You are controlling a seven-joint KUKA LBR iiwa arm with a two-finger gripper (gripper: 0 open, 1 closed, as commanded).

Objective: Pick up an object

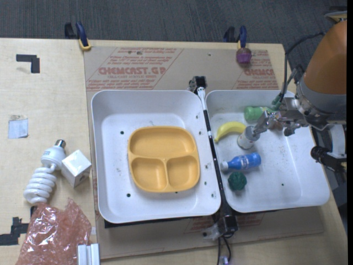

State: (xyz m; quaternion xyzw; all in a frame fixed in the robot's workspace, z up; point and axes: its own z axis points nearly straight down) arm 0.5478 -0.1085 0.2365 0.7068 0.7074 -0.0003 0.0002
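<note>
Arm (pixel 331 59): grey, with an orange band above the wrist; enters from the right edge and leans down toward the left. Wrist: cabled, angled low. Gripper (pixel 249 138): slim metal end pointing down-left; finger spacing cannot be made out.

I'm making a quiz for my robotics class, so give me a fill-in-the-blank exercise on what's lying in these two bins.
1. The yellow divided tray lies in the ____ bin.
2. The curved fruit beside the gripper is a ____.
3. The bottle in the right bin is coloured ____.
4. The tray has ____ compartments.

Missing words: left; banana; blue; three
</note>
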